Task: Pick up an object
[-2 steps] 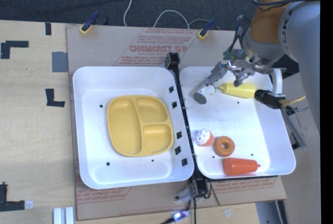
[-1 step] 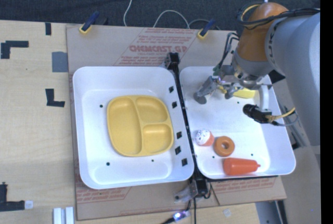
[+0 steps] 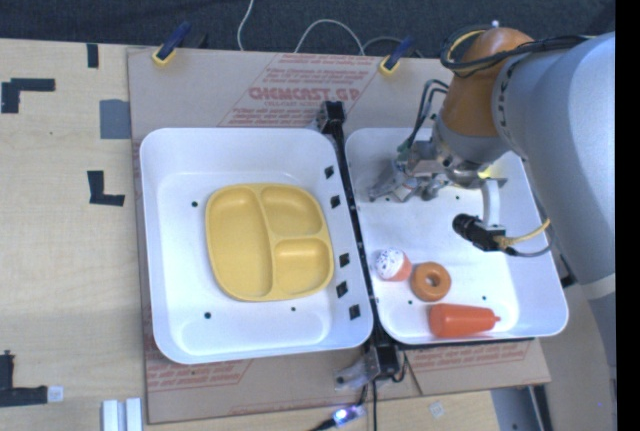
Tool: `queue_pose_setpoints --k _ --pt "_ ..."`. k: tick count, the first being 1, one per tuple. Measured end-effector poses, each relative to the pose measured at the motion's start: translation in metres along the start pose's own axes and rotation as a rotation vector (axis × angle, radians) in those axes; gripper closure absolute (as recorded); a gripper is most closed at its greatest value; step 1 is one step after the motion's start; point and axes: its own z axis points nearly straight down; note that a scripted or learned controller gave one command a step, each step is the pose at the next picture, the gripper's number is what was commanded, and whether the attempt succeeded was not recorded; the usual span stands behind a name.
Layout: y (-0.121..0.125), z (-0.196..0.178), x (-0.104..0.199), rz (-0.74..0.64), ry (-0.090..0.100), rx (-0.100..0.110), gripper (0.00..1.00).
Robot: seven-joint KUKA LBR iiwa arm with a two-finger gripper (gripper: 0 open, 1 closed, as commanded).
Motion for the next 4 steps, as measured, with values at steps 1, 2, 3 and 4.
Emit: queue_pose_setpoints --k 1,2,3,4 --pt "0.002 -0.014 0.0 -0.001 -0.001 -0.005 1.0" --pt "0.003 -0.077 0.002 0.0 0.0 -0.005 1.0" --pt "0.004 -0.121 -0.001 0.001 0.0 -0.005 1.0" --pt "0.005 -0.166 -0.001 0.001 0.0 -0.004 1.0"
